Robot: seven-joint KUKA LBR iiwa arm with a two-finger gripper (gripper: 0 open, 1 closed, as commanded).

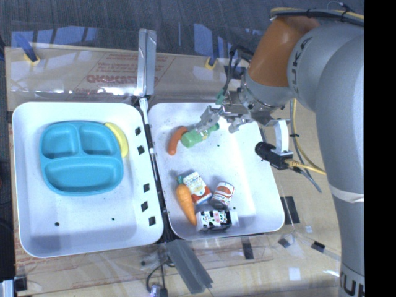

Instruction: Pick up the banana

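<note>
Over the right bin [263,193], near its far edge, the gripper [218,117] hangs at the end of the grey arm [328,73]. Fingers spread, nothing between them; one fingertip sits just above a green item [193,137] that lies touching the top end of an orange carrot-like piece [176,140]. Banana [119,138] is in the left bin [37,228], well apart from the gripper: a yellow curve lying against the right rim of the blue divided plate [80,156], partly tucked behind it. Plate sits toward the far half of the left bin. Near side of the right bin holds a cluster: a second carrot [185,203], a small carton [195,186] touching it, a red-and-white can [223,193] on its side, and a black-and-white carton [215,219] at the near rim. Black cable fitting [272,154] projects from the arm above the bin's right side.
</note>
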